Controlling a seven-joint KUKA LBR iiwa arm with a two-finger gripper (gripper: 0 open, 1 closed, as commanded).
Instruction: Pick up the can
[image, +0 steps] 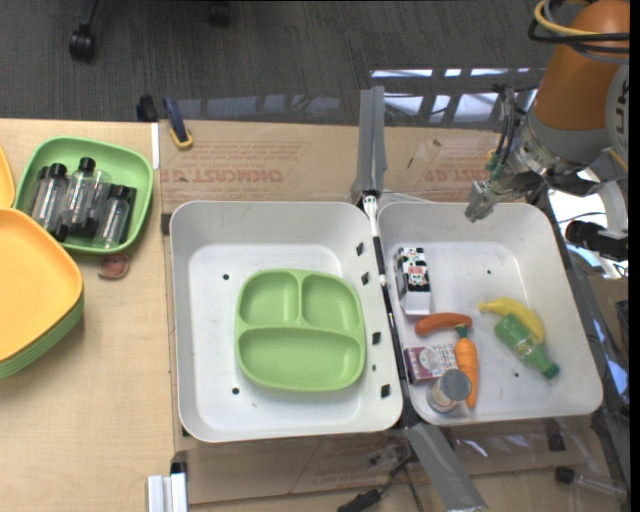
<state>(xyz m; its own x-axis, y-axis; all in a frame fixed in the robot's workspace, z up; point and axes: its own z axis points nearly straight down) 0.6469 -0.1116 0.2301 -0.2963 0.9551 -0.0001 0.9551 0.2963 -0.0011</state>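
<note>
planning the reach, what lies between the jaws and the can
In the camera view, bare bin floor, then the red sausage and carrot, lie between gripper and can.

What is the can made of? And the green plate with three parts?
The can looks like metal: its round top is dull grey and a bit shiny. The green plate looks like plastic: smooth, matte, one even colour, with moulded dividers. Neither is certain from looks alone.

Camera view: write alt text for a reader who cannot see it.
A robot arm's gripper hovers over the far edge of the right bin, away from the can lying at the near edge beside a carrot. The left bin holds a green divided plate.
</note>
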